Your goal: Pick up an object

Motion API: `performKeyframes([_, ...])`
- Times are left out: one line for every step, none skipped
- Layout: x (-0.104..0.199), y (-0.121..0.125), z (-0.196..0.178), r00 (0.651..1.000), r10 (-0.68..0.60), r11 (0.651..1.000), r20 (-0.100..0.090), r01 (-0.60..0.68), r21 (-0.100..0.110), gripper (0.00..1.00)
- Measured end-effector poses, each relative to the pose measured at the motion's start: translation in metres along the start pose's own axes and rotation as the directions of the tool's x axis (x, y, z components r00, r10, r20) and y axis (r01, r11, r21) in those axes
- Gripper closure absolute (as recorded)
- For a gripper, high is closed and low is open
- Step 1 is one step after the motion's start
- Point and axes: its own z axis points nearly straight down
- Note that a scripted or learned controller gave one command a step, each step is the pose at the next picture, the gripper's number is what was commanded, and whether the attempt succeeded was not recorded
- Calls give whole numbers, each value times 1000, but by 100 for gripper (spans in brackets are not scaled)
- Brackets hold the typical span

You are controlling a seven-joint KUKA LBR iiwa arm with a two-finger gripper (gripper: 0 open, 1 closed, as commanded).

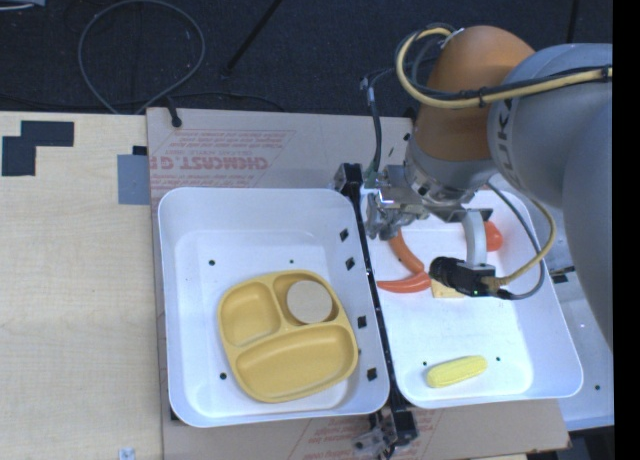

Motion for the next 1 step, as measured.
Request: performKeyframes([45,13,-5,1000,0,1000,0,0,-2,100])
